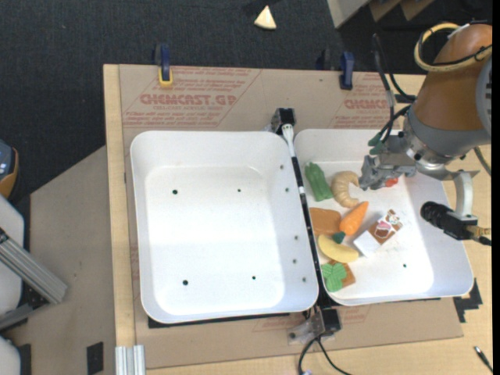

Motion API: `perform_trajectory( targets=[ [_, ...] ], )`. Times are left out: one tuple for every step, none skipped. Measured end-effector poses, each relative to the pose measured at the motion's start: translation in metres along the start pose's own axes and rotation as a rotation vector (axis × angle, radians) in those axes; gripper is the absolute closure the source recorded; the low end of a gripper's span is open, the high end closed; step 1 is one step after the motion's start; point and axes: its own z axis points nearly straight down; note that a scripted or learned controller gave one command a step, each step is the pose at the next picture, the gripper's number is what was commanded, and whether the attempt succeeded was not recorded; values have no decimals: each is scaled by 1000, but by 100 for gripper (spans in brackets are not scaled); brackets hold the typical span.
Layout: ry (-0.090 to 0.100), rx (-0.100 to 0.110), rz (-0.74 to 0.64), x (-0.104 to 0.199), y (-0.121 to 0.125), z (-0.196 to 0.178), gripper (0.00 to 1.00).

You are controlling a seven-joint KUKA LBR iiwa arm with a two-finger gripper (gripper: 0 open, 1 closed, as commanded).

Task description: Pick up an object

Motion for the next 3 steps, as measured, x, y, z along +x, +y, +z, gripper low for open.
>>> perform_trajectory(
  targets=[
    [-2, -4, 3, 51, 27, 26, 100],
    [-4, -10, 4, 99, 74, 13, 100],
    [-2, -8, 3, 154, 105, 24, 100]
  ],
)
